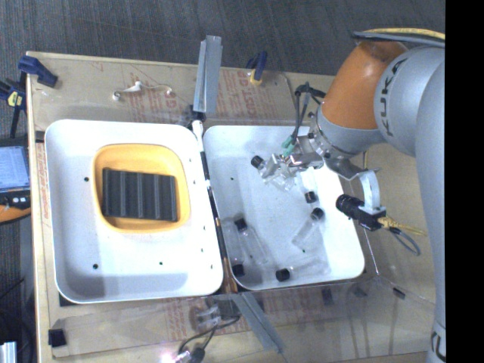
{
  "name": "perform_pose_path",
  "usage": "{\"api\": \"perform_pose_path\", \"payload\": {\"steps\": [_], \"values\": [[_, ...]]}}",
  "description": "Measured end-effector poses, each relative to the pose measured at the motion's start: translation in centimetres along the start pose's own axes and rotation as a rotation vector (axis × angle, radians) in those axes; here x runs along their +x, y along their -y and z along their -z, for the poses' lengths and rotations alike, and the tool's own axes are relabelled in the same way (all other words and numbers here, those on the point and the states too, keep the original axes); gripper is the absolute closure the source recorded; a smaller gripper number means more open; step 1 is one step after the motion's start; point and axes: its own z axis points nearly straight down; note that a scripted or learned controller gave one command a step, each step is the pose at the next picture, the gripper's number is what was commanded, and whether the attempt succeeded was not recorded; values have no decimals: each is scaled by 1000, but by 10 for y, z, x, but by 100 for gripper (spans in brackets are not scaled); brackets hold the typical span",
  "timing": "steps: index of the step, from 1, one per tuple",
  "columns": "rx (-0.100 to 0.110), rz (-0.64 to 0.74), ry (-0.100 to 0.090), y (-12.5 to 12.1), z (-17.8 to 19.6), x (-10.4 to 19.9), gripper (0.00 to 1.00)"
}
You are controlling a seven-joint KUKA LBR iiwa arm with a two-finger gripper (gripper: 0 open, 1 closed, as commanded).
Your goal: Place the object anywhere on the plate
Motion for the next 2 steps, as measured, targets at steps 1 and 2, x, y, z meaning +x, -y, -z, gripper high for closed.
{"api": "perform_pose_path", "payload": {"steps": [1,2], "values": [[-1,239,1,-39,34,106,100],[0,401,1,-84,2,114,100]]}}
